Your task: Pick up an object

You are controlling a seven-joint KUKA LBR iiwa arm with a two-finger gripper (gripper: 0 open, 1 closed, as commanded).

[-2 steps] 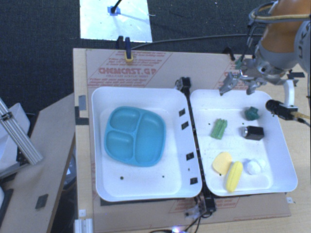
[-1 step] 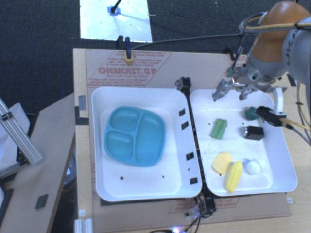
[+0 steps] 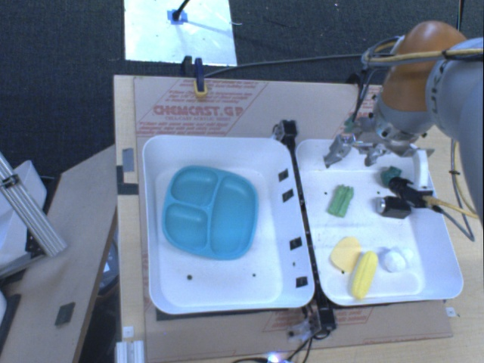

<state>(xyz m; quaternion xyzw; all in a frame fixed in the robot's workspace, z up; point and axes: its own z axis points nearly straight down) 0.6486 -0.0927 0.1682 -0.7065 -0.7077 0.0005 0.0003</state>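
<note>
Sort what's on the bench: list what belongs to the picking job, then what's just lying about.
Part of the job, all in the right bin:
hand, above the bin's far end
green ridged block
yellow corn-like toy
yellow wedge
white ball
small teal piece

Lying about:
blue divided plate in the left bin
blue-and-yellow clamp

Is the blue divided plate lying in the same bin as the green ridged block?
No, the blue divided plate lies in the left bin, while the green ridged block lies in the right bin.

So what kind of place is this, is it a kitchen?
Probably not a kitchen; it looks like a robot lab or test bench. A grey robot arm reaches over two white bins, one holding a blue divided plate, the other toy-like items such as a green block.
</note>
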